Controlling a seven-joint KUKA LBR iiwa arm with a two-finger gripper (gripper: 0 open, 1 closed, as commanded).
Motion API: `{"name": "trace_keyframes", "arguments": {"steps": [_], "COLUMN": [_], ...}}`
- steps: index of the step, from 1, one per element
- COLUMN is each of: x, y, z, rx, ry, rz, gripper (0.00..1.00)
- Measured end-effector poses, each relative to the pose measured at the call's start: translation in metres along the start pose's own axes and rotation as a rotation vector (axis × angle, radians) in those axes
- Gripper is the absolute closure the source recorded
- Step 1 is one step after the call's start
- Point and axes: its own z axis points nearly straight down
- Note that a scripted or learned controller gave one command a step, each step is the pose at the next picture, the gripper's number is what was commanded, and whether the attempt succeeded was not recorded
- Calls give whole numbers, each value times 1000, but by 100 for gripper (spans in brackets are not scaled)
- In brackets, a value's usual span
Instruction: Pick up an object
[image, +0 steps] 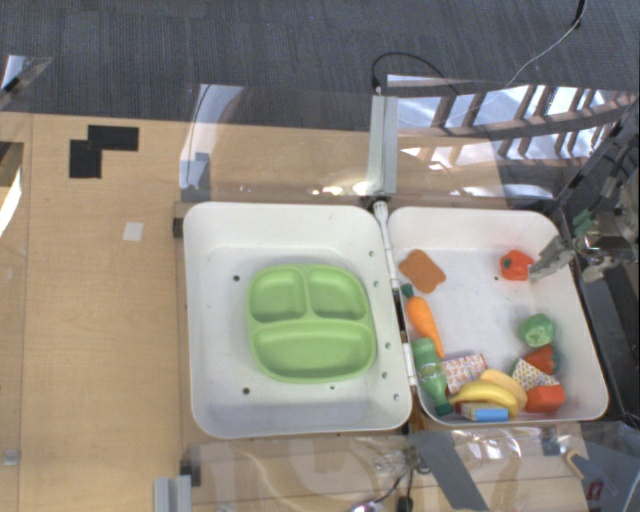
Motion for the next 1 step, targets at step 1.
{"name": "trace_keyframes", "arguments": {"steps": [1], "x": [-17], "y": [46], "z": [131], "rx": [3], "ry": [2], "rz": [237], "gripper": [0]}}
